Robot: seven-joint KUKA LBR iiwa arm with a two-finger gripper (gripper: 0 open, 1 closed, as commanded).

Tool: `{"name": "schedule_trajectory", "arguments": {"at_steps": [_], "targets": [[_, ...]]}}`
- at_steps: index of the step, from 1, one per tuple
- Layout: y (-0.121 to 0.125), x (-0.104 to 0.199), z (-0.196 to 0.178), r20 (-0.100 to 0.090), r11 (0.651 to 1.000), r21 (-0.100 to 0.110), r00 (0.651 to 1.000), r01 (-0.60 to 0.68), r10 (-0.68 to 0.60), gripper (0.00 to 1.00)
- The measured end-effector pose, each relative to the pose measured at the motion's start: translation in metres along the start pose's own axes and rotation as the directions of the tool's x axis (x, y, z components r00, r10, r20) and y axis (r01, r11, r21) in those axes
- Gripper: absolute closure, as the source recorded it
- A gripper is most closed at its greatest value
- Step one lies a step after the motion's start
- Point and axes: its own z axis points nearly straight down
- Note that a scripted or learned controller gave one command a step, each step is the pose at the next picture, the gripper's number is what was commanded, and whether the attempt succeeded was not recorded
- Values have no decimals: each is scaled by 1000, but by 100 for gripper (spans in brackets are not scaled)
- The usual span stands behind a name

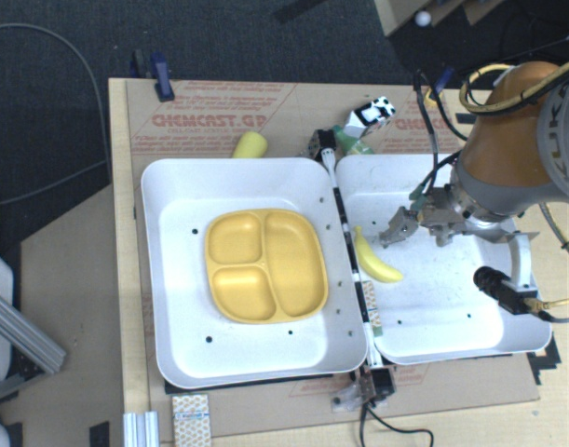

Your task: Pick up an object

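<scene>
Cardboard covers the worktop (pixel 126 250), and red print on it reads something like "CHEMCAST GP"; the rest of the lettering is too faint to read. Two white bins sit side by side on it. The left bin (pixel 172 203) holds a yellow divided plate (pixel 265 265) lying flat near its middle. The right bin (pixel 433 338) takes the arm (pixel 512 128), which reaches in from the right, its orange band over the bin's far side. The end effector (pixel 405 223) hangs low over the right bin, its fingers pointing toward the dividing wall; whether they are spread or closed I cannot tell, and nothing shows between them. A banana (pixel 372 261), the likeliest thing to pick, lies on the right bin's floor against the wall next to the left bin, just beside the end effector and apart from it. Its place by the wall probably leaves little room for a grasp.
</scene>
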Motion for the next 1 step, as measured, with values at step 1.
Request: {"name": "schedule_trajectory", "arguments": {"at_steps": [1], "targets": [[76,-61,-30,3,1000,-4,1000,-1,1,0]]}}
